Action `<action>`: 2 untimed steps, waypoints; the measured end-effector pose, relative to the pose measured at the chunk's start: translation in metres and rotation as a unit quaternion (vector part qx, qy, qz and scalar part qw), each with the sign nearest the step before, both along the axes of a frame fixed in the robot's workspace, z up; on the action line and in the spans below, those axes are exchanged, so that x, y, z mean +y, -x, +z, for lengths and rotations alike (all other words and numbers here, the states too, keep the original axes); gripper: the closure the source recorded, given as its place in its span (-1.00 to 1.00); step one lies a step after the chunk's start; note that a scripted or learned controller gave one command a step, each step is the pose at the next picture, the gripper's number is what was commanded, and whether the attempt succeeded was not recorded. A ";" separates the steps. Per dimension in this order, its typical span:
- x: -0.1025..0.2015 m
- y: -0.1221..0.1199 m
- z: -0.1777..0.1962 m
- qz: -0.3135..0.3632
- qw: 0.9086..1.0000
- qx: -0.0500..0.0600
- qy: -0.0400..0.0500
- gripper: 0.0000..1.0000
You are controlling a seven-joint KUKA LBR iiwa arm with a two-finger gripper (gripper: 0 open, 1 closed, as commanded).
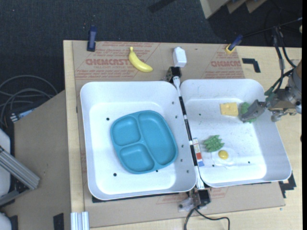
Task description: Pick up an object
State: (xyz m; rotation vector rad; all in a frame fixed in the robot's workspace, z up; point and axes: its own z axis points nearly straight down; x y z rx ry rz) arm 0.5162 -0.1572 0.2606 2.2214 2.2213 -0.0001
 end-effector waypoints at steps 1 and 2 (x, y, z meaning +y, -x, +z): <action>0.043 -0.019 -0.139 0.000 1.000 0.001 -0.001 -1.00; 0.064 -0.007 -0.176 0.000 1.000 0.000 0.000 -1.00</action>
